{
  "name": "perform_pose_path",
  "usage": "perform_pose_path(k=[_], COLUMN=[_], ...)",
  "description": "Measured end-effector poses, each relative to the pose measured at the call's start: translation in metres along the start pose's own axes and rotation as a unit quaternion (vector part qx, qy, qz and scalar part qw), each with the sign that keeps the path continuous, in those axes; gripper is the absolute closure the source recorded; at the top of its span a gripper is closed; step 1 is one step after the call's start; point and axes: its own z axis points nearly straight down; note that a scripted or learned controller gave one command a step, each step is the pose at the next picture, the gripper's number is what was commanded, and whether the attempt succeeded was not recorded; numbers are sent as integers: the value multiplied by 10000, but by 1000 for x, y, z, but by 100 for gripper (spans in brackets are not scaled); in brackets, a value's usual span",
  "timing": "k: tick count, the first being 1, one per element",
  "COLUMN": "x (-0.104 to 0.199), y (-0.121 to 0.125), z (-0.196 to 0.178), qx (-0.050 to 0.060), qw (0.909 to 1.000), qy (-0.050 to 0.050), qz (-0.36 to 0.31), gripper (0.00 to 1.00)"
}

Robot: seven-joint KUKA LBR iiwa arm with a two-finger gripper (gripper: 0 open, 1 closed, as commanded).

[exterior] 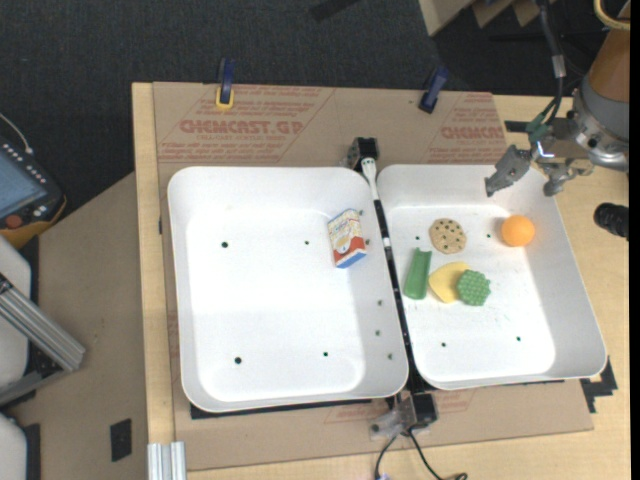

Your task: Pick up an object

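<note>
My gripper (528, 173) hangs over the far right edge of the right bin (560, 353), open, with nothing between its fingers. Just below it lies an orange ball (517, 231). Further left in the same bin are a round cookie (447, 234), a green stick-shaped piece (417, 274), a yellow piece (444, 282) and a knobbly green piece (473, 288) touching it. In the left bin (230, 368), a small carton (347, 238) in white, red and blue lies near the far right corner.
Both bins rest on a cardboard sheet (300, 113) held by two clamps (225, 83) at the back. A black fitting (363, 153) sits between the bins at the far side. Grey equipment stands off the bench at the left.
</note>
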Motion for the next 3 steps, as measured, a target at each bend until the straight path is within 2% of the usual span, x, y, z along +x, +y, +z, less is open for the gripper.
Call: perform_pose_path(k=[1,2,3], x=[54,100,48], y=[-16,-51,-25], z=[81,76,52], qx=[44,25,-27], qw=[10000,10000,10000], qy=[19,17,-18], qz=[-22,-19,21], gripper=[0,0,0])
